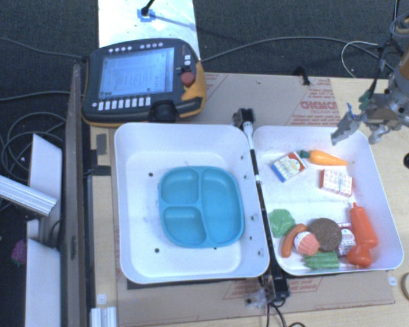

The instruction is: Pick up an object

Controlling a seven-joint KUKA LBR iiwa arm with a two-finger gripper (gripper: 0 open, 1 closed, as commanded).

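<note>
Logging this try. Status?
Claw open, holding nothing, above right bin's far edge. Carrot nearest, untouched. Nothing in the way.

Two bins side by side at frame centre, touching along their inner rims: left bin, right bin. In the left bin, a compartment plate at its middle. In the right bin, a carrot near the upper edge, a small carton just left of it, a flat packet below the carrot. Along the lower edge, a cluster: leafy piece, sausage, round patty, bottle at far right. Above the left bin, a teach pendant. At upper right, the gripper over the right bin's upper rim.
</note>
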